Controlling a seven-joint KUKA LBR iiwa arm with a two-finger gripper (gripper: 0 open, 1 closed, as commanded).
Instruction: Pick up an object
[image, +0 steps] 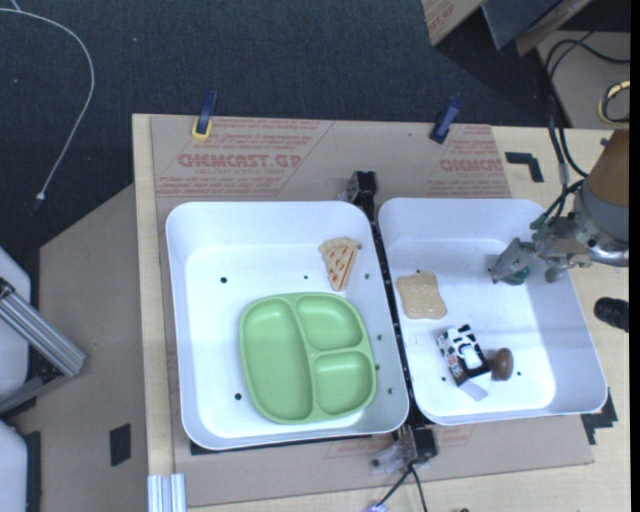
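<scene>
The right bin (560, 395) holds a tan bread-like slice (421, 295), a small black-and-white packet (460, 352) and a brown rounded piece (500, 363) beside it. My gripper (515, 265) hangs over the upper right part of that bin, right of the slice and above the packet, with nothing seen between its fingers. In the left bin (195, 300) lie a green three-section plate (305, 355) and a waffle-patterned wedge (340, 262) near the bin's right wall.
The grey arm with its orange band (610, 190) comes in over the right bin's right rim. Both bins rest on a cardboard sheet (300, 150) held by clamps at the back edge.
</scene>
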